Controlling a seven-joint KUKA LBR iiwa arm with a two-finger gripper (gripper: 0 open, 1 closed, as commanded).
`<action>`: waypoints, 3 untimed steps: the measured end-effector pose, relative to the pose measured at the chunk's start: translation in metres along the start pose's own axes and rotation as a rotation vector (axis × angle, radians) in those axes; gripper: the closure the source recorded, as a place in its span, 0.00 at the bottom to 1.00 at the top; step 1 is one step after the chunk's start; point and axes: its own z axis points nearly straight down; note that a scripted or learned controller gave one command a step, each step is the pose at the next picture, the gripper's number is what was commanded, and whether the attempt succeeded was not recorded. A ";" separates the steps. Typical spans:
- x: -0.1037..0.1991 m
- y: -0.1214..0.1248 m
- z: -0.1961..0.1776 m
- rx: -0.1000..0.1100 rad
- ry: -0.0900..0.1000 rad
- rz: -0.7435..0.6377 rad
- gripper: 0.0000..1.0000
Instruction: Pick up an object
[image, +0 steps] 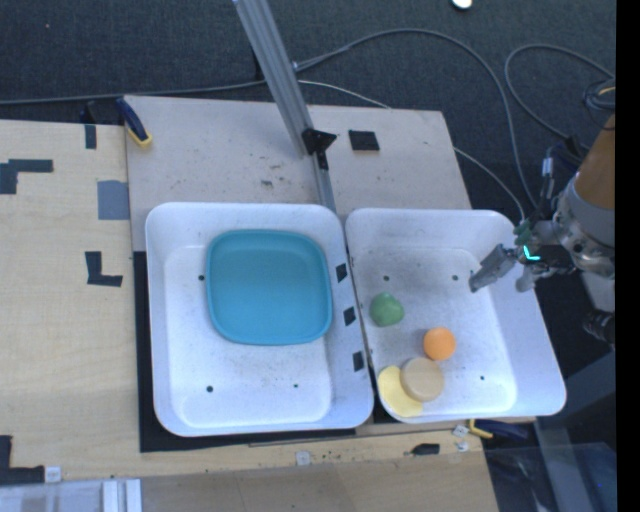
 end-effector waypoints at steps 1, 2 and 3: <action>0.000 0.000 0.000 0.000 0.000 0.000 0.00; 0.001 0.008 0.057 0.005 0.001 0.000 0.00; 0.006 0.008 0.119 0.005 0.001 0.000 0.00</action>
